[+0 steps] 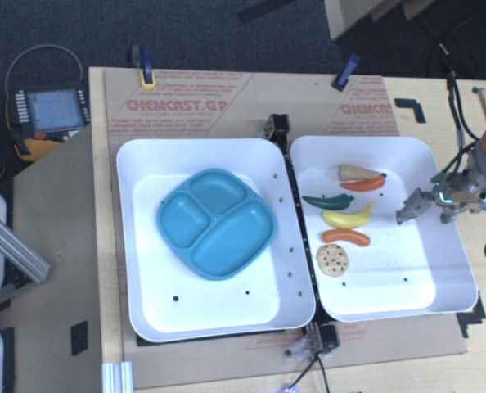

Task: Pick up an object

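Observation:
The right bin [390, 297] holds several toy foods in a column near its left wall. From the top they are a tan wedge [355, 172], a red-orange chili [364, 184], a green pepper [328, 201], a yellow banana [347, 216], an orange sausage [345, 237] and a round cookie [332, 259]. My gripper [411, 208] hangs over the right half of this bin, a short way right of the banana and touching none of the foods. Nothing is held in it.
A blue divided plate [217, 234] lies in the middle of the left bin [145, 285]. The two bins meet along a black seam with clips at top [277, 126] and bottom. Bare white floor lies below and to the right of the foods.

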Controlling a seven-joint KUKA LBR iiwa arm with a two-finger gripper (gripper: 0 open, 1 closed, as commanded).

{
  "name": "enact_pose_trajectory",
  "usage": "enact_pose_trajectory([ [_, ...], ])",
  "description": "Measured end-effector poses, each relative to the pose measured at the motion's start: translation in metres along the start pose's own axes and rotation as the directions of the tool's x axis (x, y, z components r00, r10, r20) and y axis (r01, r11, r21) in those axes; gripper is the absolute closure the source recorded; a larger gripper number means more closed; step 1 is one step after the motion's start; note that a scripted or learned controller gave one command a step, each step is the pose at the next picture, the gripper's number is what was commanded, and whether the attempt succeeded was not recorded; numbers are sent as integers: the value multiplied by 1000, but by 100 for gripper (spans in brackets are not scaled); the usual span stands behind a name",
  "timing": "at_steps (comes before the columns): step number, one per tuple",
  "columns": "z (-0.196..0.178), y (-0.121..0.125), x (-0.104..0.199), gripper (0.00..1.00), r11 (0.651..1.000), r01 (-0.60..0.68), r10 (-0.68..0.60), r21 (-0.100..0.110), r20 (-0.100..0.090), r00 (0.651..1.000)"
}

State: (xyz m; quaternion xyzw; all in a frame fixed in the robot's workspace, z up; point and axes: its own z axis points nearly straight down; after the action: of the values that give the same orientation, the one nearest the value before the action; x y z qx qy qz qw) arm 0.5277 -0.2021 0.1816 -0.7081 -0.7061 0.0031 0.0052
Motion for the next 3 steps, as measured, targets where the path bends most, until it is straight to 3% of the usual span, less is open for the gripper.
enact_pose_trajectory([
  [1, -6, 3, 0, 0, 1000, 3, -3, -12, 3, 1000],
  [3, 89, 8, 3, 0, 1000, 3, -3, -9, 2, 1000],
])
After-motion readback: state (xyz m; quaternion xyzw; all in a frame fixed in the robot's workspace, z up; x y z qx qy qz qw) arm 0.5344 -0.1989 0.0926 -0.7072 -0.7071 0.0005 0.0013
